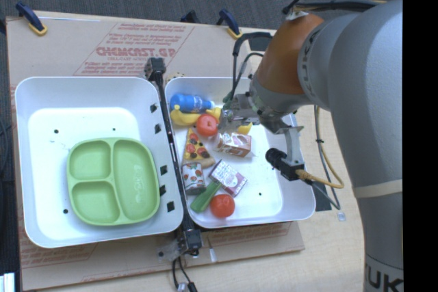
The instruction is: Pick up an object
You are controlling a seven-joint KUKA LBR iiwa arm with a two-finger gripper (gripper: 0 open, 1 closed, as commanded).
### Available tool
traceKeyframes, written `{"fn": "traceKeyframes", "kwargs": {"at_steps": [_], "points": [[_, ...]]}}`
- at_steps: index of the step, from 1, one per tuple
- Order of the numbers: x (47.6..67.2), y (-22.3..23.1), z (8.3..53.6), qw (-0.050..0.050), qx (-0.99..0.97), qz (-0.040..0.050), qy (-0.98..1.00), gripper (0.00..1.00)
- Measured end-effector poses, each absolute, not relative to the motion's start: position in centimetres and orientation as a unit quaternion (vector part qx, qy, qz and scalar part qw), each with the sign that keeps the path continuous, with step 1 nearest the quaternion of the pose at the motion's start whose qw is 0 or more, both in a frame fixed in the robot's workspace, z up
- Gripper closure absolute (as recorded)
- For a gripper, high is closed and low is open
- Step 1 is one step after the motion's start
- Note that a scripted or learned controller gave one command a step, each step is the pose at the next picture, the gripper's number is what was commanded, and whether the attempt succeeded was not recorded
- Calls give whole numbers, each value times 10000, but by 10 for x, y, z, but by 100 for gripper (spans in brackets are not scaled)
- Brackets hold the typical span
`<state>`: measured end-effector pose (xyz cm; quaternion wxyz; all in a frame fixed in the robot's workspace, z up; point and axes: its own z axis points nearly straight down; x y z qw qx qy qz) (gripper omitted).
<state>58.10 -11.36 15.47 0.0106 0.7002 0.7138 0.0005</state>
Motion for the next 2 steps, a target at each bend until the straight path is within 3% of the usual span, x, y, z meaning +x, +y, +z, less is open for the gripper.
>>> {"fn": "traceKeyframes", "kwargs": {"at_steps": [2], "points": [[582,-113,175,104,6988,0,7152,100]]}}
